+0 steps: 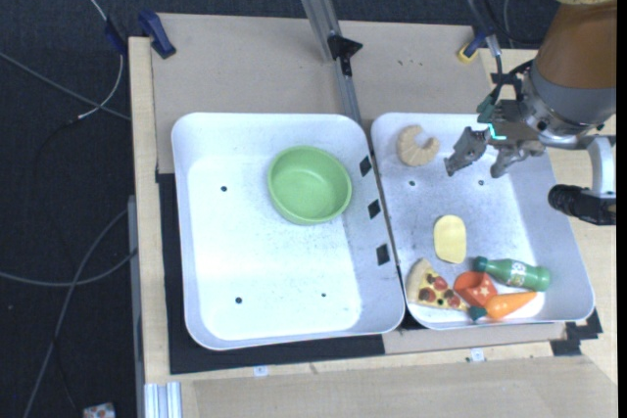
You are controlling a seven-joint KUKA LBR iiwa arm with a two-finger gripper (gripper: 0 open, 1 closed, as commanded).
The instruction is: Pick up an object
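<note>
Approach step: the pincer (487,155) hangs with fingers apart and nothing between them, croissant (417,145) just left, so next comes descent and closing.

Left bin (211,240): green bowl (311,184) near upper middle, floor around it open. Right bin (578,269): croissant (417,145) at top left, yellow piece (450,238) mid-floor, pizza slice (435,286), green bottle (513,272), red piece (474,289) and carrot (507,304) crowded along the near edge. Gripper (486,157) over the upper floor, fingers spread, bare floor beneath.
</note>
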